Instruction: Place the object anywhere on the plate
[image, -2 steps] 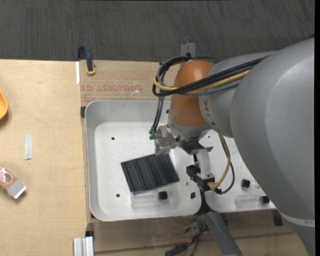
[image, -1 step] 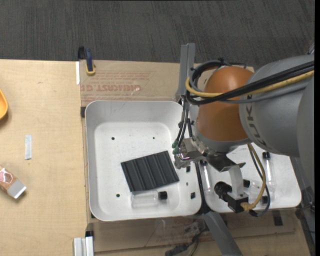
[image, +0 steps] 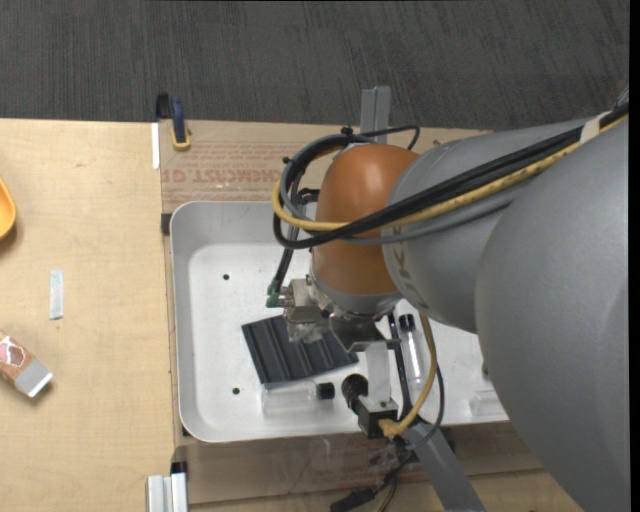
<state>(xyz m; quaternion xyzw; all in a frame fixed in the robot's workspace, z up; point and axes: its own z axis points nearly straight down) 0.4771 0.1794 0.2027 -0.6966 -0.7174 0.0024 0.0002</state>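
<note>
arm low over the white bin (image: 200, 300), gripper (image: 305, 325) down at the dark ribbed plate (image: 290, 350), probably to set the object there; the wrist hides any object, and whether the gripper grasps anything is unclear.

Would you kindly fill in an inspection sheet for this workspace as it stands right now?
Surface: wooden bench bearing a shallow white bin.
Job's things: a dark ribbed plate lies in the bin; a small clear item lies just in front of it.
Clutter: a small packet and a pale strip on the bench at left; an orange object at the left edge.
Grippers: gripper low over the plate, fingers hidden by the wrist.
Cables: yellow and black cables loop around the orange band.
Surroundings: dark carpet beyond the bench.
</note>
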